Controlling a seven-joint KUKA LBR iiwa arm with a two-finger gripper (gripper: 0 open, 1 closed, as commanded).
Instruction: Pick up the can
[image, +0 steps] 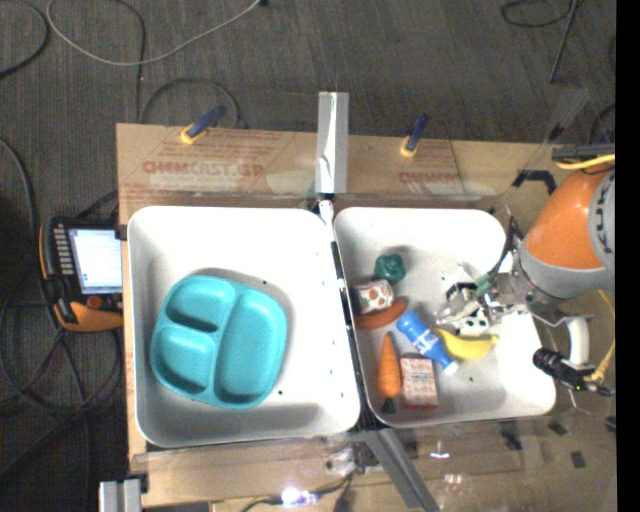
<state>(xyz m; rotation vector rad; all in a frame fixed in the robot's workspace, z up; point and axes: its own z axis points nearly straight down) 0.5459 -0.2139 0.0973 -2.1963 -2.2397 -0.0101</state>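
A teal divided tray (220, 340) fills the left bin (140, 400) (carrot (389, 366), banana (468, 346) opposite).

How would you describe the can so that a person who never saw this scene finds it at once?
Look in the right bin, along its left wall next to the divider between the two bins. The can lies there, just below a dark green toy and right above a red sausage. It is the short white cylinder with a red pattern, unlike the blue bottle and orange carrot nearby.
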